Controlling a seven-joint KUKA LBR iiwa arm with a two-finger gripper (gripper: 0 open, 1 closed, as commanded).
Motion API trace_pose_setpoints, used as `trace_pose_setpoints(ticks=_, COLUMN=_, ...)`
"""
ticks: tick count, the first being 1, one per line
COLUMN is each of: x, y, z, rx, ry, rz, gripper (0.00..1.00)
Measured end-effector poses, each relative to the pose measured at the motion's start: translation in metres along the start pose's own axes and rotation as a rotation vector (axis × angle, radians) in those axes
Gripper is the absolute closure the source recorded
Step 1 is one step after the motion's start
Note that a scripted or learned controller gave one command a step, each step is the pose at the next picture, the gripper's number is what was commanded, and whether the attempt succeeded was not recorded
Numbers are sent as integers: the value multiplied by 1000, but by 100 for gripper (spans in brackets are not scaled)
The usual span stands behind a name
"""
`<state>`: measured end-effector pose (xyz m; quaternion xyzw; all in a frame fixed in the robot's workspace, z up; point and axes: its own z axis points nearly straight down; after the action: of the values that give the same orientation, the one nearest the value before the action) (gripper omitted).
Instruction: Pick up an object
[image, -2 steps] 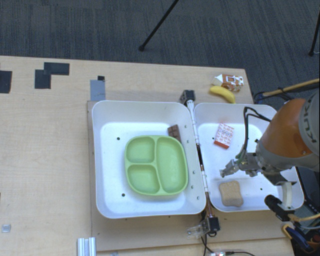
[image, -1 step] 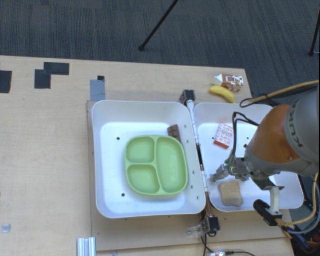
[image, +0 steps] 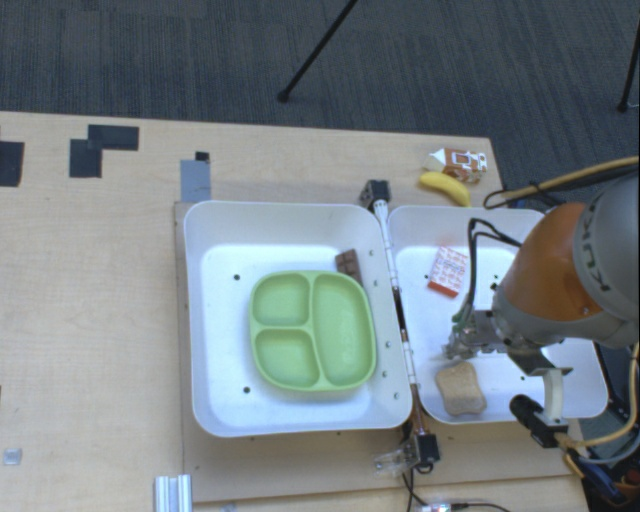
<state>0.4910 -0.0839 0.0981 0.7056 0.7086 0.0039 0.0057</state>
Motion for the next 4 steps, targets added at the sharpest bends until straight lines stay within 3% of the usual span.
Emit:
trace_pose_setpoints(ticks=1, x=0, y=0, z=0, rx=0, ry=0, rz=0, gripper=0)
trace_pose_setpoints(ticks=2, x=1, y=2, z=-10, rx=-3, ry=1, rz=-3, gripper=100)
trace_pose_setpoints(ticks=3, x=1, y=2, z=-10, rx=-3, ry=1, rz=-3, gripper=0)
trace_pose_setpoints(ticks=4, x=0, y=-3, z=12, rx=7, ry=2, rz=3, gripper=0)
